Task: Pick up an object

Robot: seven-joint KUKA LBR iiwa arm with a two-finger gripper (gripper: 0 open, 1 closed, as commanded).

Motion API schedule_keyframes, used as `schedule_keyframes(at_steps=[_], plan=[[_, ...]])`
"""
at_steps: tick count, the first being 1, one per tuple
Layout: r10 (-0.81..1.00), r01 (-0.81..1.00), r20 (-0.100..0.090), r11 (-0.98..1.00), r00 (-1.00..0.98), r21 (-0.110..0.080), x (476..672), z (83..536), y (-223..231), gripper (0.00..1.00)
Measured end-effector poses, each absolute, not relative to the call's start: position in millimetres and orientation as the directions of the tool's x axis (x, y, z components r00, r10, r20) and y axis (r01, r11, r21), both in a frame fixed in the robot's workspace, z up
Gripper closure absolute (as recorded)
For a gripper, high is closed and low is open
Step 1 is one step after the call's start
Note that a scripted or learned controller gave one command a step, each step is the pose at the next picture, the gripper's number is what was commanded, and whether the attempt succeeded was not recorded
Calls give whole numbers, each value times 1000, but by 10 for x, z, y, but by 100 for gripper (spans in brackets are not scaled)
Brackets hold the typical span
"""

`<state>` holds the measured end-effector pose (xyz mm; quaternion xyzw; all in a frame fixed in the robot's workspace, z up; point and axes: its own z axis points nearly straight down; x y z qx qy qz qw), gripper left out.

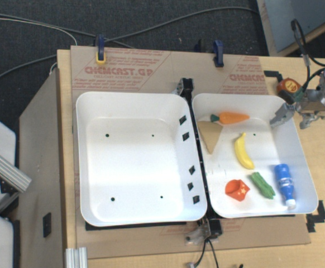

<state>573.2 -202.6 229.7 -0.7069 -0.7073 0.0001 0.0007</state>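
The right bin [296,149] holds an orange carrot [229,117], a tan wedge [210,135], a yellow banana [243,151], a red pepper [237,189], a green vegetable [262,184] and a blue bottle [283,184]. My gripper [292,120] hangs over the bin's far right corner, to the right of the carrot and above the banana. It is open, with nothing between its fingers [280,116].
The left bin [84,149] sits beside the right one, with a black divider [193,149] between them. Both rest on a cardboard sheet [151,66] held by a yellow clamp [100,49] and a blue clamp [218,53]. A small red and yellow object [288,86] lies behind the gripper.
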Motion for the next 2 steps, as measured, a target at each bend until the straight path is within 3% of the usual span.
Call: schedule_keyframes(at_steps=[1,2], plan=[[1000,1000,7,1,-1,-5,5801,1018,-1743,0],[1000,1000,1,8,-8,6,6438,879,-1164,0]])
